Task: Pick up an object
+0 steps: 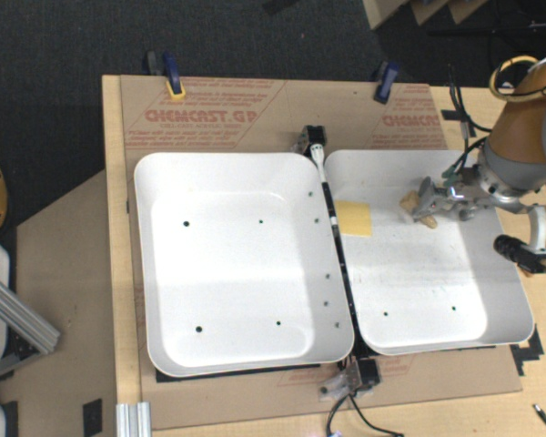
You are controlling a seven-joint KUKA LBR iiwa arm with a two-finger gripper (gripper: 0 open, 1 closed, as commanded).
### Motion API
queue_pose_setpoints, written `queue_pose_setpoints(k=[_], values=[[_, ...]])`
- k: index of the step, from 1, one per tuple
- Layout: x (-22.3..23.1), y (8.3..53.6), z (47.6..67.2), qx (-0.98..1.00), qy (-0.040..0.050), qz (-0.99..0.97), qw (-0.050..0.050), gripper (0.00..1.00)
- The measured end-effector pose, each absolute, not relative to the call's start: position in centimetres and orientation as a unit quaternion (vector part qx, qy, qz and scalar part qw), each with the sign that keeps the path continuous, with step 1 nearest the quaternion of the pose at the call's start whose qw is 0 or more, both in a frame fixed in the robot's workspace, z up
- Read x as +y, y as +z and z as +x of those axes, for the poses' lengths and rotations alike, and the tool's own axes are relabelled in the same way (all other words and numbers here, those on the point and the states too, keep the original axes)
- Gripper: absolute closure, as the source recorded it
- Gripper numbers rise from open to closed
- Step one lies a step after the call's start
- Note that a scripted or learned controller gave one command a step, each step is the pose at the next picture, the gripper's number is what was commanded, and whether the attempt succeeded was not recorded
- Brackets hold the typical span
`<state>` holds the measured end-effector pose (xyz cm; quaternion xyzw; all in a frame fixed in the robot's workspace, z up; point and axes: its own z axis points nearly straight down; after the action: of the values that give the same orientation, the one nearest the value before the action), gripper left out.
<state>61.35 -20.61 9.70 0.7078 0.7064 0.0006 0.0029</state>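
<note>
A flat yellow square [353, 218] lies in the right bin [437, 308], close to its left wall. My gripper [421, 208] hangs low over the upper middle of that bin, pointing left, a short way to the right of the yellow square. A small tan piece [408, 203] shows right at the gripper's tip, and whether it is held is unclear. The arm's orange band [520, 126] is at the right edge of the camera view.
The left bin [164, 198] sits beside the right one, with a black divider strip [332, 235] between them. Both rest on a cardboard sheet [218, 107] held by blue clamps [171, 73]. A black cable end [519, 251] hangs over the right bin's right side.
</note>
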Motion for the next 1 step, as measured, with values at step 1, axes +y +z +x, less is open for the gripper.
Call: queue_pose_setpoints(k=[1], values=[[-22.43, 12.04, 64.44, 0.708, 0.0012, 0.706, 0.003, 0.00]])
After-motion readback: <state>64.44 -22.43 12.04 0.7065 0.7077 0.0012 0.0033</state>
